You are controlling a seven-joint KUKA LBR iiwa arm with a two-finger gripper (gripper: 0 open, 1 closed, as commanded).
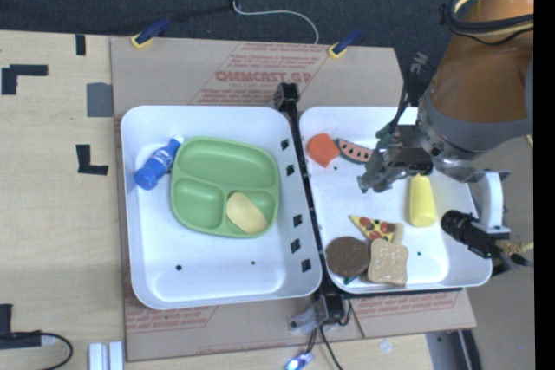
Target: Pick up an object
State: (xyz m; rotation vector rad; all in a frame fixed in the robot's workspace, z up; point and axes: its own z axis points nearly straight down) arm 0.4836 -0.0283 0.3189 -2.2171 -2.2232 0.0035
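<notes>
Two white bins are sitting side by side; the gripper (375, 178) is hovering in the right bin (451, 277), its state impossible to tell. Just right of it, a yellow block (421, 200) is lying with its long axis running top to bottom of the frame.

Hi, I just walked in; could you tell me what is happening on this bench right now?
The arm reaches in from the right, and its gripper hangs over the right bin, among toy foods: an orange piece, a watermelon slice, a yellow piece, a pizza slice, a brown cookie and toast. Nothing shows between its fingers. The left bin holds a green divided plate and a blue bottle.
</notes>
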